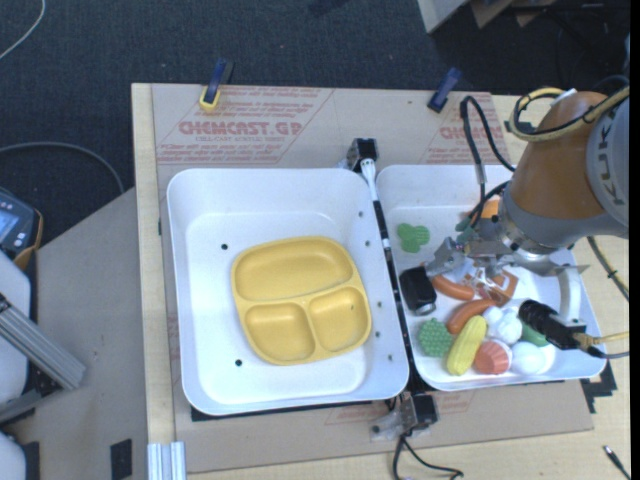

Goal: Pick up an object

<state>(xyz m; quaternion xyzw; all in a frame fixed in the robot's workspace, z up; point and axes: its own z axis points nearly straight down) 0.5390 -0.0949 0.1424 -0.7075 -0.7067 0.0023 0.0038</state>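
Tool [478,268] low in right bin [440,183] over orange sausages [462,290], grip state unclear, yellow tray [300,298] in left bin [200,208]

yellow tray [300,298], claw [478,273] over toy food [466,344]

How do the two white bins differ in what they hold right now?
The left shallow white bin holds a single yellow divided plastic tray, lying flat near its middle; the right shallow white bin holds a crowded pile of small toy foods, including a yellow corn cob and a green round piece. The arm's gripper is down in the right bin, not the left. Both bins are white, shallow, and side by side.
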